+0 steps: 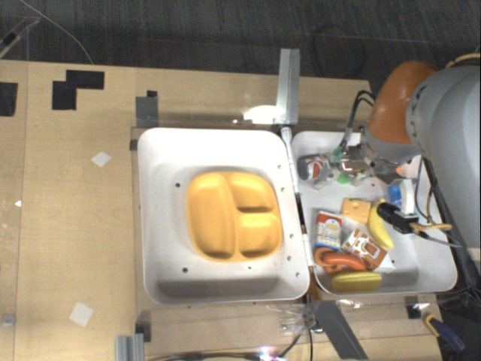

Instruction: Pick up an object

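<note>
hand point(347, 164) low over the right bin's point(443, 273) far corner, grip state can't tell.
can point(316, 168) lies just beside it; best to centre over the can before closing, clear of the wall.

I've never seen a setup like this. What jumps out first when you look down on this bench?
A big yellow divided tray lies alone in the middle of the left white bin. The right bin is crowded with small items, among them a banana and a small food box. The grey arm with its orange band leans in over that bin's far end.
</note>
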Controlling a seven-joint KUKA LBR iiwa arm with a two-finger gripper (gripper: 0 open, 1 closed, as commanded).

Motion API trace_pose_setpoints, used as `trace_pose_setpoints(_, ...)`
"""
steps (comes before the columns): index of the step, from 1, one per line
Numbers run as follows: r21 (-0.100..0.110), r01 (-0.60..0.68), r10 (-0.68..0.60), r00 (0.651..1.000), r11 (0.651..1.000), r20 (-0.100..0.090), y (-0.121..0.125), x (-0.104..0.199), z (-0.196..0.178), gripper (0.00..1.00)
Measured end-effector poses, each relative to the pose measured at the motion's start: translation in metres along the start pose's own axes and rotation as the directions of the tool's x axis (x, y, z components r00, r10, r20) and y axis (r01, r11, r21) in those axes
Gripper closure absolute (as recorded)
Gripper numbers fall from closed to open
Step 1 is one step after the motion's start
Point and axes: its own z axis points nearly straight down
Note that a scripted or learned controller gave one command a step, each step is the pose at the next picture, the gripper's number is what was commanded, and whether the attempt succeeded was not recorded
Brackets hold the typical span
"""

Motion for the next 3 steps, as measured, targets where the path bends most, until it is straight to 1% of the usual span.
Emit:
trace_pose_setpoints(1,0.019,0.122,-0.122,0.992,0.992,-0.008,0.026,-0.031,0.002,0.0)
trace_pose_setpoints(2,0.0,0.045,-0.045,0.999,0.999,0.001,-0.035,-0.024,-0.001,0.0)
trace_pose_setpoints(3,-0.005,-0.024,0.024,1.0,1.0,0.002,-0.055,-0.004,-0.002,0.0)
